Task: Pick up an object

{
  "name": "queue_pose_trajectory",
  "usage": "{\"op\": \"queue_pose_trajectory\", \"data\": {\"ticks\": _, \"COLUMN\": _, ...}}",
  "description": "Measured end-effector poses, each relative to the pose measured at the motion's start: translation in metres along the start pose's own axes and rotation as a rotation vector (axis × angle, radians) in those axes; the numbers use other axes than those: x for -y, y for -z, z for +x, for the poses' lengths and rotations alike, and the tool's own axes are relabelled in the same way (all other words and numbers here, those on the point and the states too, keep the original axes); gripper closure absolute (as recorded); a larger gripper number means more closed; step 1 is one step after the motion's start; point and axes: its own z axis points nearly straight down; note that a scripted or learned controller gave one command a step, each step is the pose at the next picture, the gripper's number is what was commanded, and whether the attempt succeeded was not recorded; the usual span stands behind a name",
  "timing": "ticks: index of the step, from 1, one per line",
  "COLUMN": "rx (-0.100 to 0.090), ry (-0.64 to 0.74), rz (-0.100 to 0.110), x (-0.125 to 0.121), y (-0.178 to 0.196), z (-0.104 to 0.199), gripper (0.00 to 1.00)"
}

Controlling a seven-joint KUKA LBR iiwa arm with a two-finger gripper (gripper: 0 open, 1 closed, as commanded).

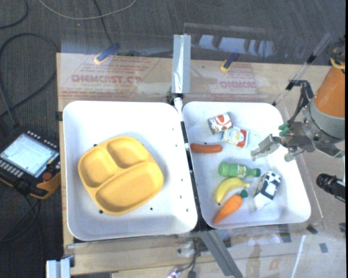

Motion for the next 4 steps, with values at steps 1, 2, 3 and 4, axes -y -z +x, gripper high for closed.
{"op": "queue_pose_trajectory", "data": {"ticks": 1, "rx": -0.001, "ry": -0.017, "rz": -0.001, "x": 0.007, "y": -0.147, "z": 0.015, "gripper": 0.0}}
{"op": "queue_pose_trajectory", "data": {"ticks": 2, "rx": -0.008, "ry": -0.007, "rz": -0.019, "x": 0.008, "y": -0.166, "z": -0.018, "gripper": 0.0}}
{"op": "queue_pose_trajectory", "data": {"ticks": 3, "rx": -0.007, "ry": -0.006, "rz": -0.027, "x": 0.005, "y": -0.156, "z": -0.017, "gripper": 1.0}}
{"op": "queue_pose_trajectory", "data": {"ticks": 4, "rx": 0.003, "ry": -0.138, "rz": -0.001, "x": -0.013, "y": -0.082, "z": 0.003, "gripper": 1.0}}
